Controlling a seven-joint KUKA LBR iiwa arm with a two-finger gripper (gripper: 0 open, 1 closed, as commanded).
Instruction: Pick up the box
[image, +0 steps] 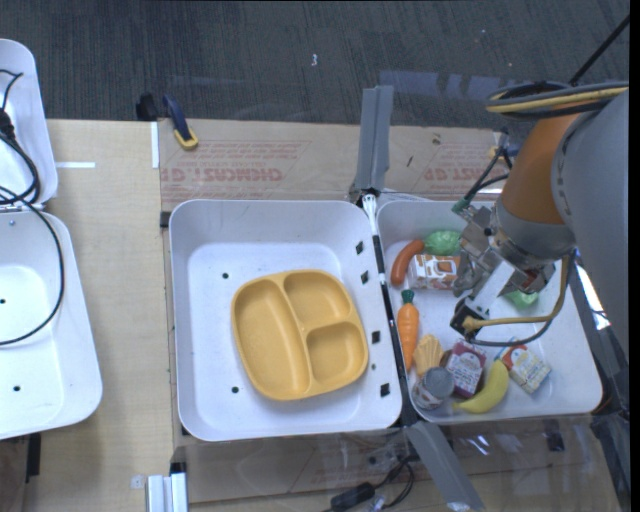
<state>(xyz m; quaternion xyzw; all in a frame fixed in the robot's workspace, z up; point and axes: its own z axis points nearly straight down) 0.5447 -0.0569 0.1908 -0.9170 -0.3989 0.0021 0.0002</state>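
Counter (260, 160) surfaced in cardboard, bearing two shallow white bins side by side.
Camera view: the left bin (190, 300) holds one yellow divided plate (300, 332). The right bin (575, 395) holds assorted toy foods. The box (436, 271), white and orange, lies in this bin's far left part, just right of a red sausage (405, 260) and just in front of a green item (442, 241). A carrot (408, 325), can (436, 385) and banana (487, 390) lie toward the near side. The grey arm (545, 190), orange-banded, reaches in from the right. The claw (472, 262) sits low, just beside the box on its right. Whether the claw is apart, together, or touching the box cannot be told.
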